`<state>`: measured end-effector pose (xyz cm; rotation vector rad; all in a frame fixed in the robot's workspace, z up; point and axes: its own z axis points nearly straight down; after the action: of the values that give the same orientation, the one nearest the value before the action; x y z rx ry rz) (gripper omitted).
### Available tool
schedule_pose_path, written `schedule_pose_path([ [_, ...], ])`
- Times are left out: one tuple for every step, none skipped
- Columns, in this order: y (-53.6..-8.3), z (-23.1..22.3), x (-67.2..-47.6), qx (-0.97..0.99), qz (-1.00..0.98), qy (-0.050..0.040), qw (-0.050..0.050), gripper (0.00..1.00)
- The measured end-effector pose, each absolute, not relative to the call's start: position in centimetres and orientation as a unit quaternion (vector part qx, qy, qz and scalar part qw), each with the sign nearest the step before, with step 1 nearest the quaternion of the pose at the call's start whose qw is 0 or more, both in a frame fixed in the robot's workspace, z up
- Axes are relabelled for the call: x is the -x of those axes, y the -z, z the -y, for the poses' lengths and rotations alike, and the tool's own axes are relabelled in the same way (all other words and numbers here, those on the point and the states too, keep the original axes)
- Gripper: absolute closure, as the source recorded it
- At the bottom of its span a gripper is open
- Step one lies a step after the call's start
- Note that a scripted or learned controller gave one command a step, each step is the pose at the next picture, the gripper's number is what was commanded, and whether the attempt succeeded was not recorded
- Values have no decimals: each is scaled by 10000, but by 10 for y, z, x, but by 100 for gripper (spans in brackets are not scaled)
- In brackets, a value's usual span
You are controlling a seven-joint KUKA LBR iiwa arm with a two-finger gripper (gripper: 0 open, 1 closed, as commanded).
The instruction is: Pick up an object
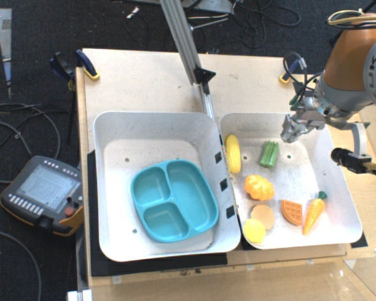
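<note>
In the camera view, the desk point(144, 80) carries two shallow white bins side by side. The left bin point(113, 130) holds a blue divided tray point(173, 200). The right bin point(338, 199) holds the toy food that the task can draw on: a yellow corn cob point(233, 153) against the left wall, a green vegetable point(269, 154) just beside it toward the middle, a yellow-orange pepper point(259, 187) below them, a tan round piece point(262, 216) and a yellow lemon point(254, 231) near the front edge, an orange waffle-like wedge point(292, 211), and a carrot point(313, 214) at the front right.

The arm reaches in from the right, and the gripper point(292, 129) hangs over the back of the right bin, near the green vegetable but apart from it. Nothing lies between its fingers. Whether they are apart or together cannot be told, since the tips blur into the wrist hardware.

The step in hand looks like the approach, with no object yet chosen by contact. The next move probably calls for lining up over one piece, the green vegetable being closest, and descending with the fingers straddling its narrow side.

The gripper's height above the bin floor is hard to judge from this slant. The arm's upper part is cut off at the right edge.
</note>
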<state>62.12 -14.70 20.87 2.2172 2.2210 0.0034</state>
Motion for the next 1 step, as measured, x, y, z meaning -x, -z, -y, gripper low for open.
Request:
schedule_pose_path([
  [-219, 97, -610, -7045, -7097, -8, -7, 100],
])
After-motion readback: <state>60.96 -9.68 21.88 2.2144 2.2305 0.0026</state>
